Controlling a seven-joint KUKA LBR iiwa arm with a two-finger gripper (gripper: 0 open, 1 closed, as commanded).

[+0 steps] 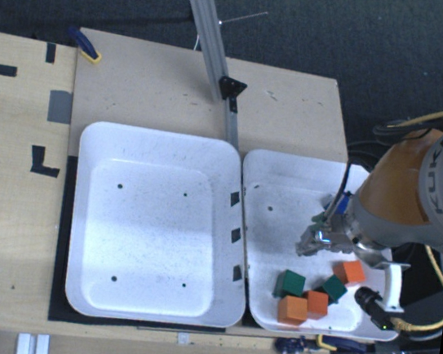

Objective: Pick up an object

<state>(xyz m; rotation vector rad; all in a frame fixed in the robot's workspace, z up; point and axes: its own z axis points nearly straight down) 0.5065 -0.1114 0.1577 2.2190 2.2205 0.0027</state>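
- The metal two-finger gripper [311,242] hung mid right-hand white plastic bin [287,182]; grip state, can't tell.
- Best bet looked like dropping squarely over the dark green cube [290,283] near the bin's front edge.

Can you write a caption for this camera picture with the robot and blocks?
Gripper hovers in the right bin above orange and green blocks.
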